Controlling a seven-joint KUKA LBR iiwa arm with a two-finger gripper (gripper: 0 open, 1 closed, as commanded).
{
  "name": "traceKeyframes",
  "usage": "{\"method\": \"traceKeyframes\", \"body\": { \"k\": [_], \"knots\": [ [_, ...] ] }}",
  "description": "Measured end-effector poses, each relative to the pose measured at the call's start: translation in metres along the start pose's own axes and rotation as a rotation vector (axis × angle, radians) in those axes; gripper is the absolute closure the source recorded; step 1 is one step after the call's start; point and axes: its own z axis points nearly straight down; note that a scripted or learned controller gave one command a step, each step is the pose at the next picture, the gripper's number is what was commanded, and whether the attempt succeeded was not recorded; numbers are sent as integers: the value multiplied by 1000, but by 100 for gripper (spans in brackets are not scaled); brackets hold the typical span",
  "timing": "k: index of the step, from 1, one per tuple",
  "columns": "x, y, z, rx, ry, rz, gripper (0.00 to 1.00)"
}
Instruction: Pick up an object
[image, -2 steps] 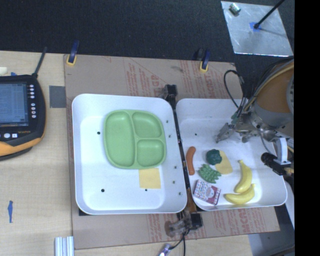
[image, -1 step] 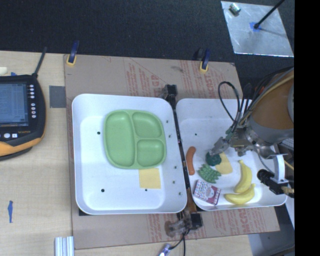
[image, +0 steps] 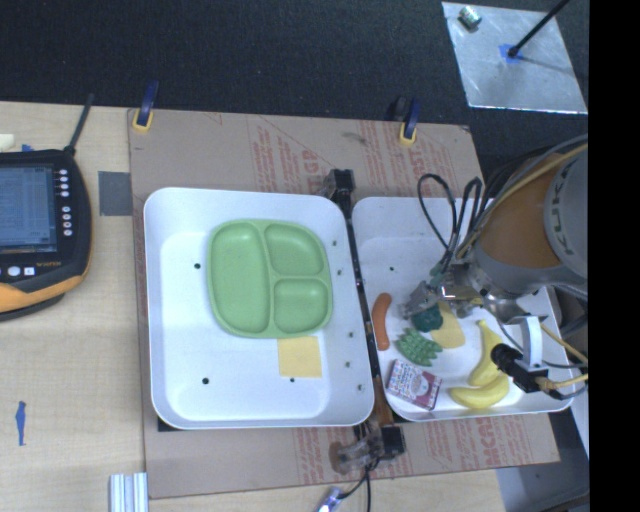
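Note:
My gripper (image: 430, 300) is down in the right bin (image: 400, 225), near its middle, at the end of the grey arm with the orange band. Right beneath its tip lies a small dark teal object (image: 429, 321), touching or nearly touching it. Around that lie an orange-red sausage (image: 382, 320) to the left, a green leafy piece (image: 417, 348) just below, and a yellow slice (image: 452, 334) partly under the teal object. A banana (image: 481, 384) and a red and white packet (image: 412, 384) rest near the bin's front edge.
The left bin (image: 170, 300) holds a green divided plate (image: 270, 278) and a yellow square slice (image: 300, 357). Black cables (image: 450, 215) loop off the arm over the right bin. A handheld control pendant (image: 35, 230) lies on the bench at far left.

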Motion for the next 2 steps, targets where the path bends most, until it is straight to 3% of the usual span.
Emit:
{"method": "traceKeyframes", "body": {
  "k": [1, 2],
  "knots": [
    [-1, 0, -10, 2, -2, -3, 100],
    [67, 41, -102, -4, 1, 1, 100]
  ]
}}
